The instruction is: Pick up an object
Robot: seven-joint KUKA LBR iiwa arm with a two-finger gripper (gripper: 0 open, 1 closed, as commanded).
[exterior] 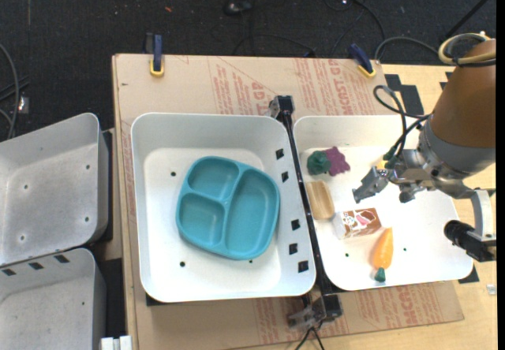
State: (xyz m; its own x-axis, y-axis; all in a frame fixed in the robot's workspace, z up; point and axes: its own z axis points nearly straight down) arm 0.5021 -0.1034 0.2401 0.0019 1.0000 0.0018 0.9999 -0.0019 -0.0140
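Observation:
In the right bin (426,258) lie a green and purple toy (327,161), a tan block (319,200), a small brown and white carton (360,222) and an orange carrot (383,248). My gripper (387,189) hangs over the middle of this bin, just above and right of the carton. It is open, with nothing between its fingers. One dark fingertip (366,186) points left toward the tan block. The grey arm with its orange band (469,104) covers the bin's far right side.
A teal divided plate (229,206) lies in the left bin (150,183). A black divider clamp (298,183) runs between the bins. Cables loop over the bench at the right rear. White trays (47,183) sit off the bench to the left.

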